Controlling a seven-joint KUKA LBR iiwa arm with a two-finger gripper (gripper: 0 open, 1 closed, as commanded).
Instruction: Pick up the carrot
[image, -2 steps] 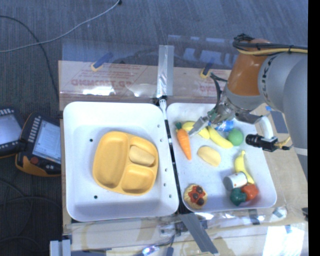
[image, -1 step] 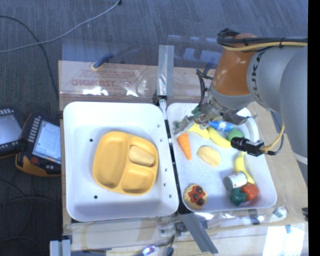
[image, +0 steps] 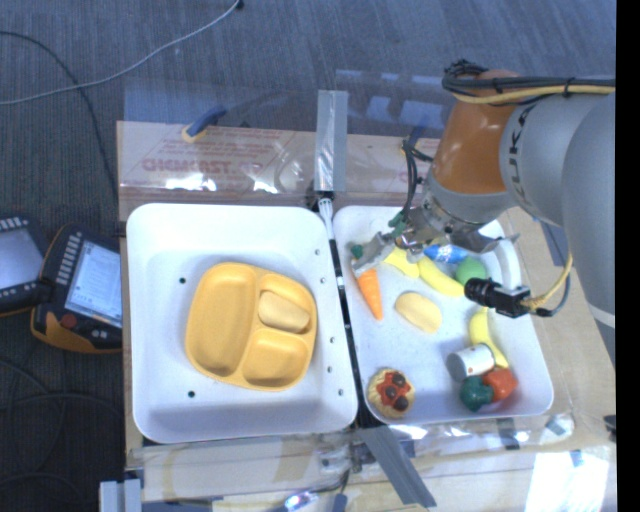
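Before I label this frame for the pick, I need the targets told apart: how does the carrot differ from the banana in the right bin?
The carrot is orange and tapers to a point; the banana is yellow and gently curved. The carrot lies at the right bin's left side beside the divider; the banana lies toward its right side, next to a white cylinder. Both lie flat and are elongated.

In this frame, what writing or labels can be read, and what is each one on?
"KU": grey letters on the robot arm, cut off by its curve.
Red print on the cardboard sheet behind the bins: too blurred to read.
Teach pendant screen: too small to read.
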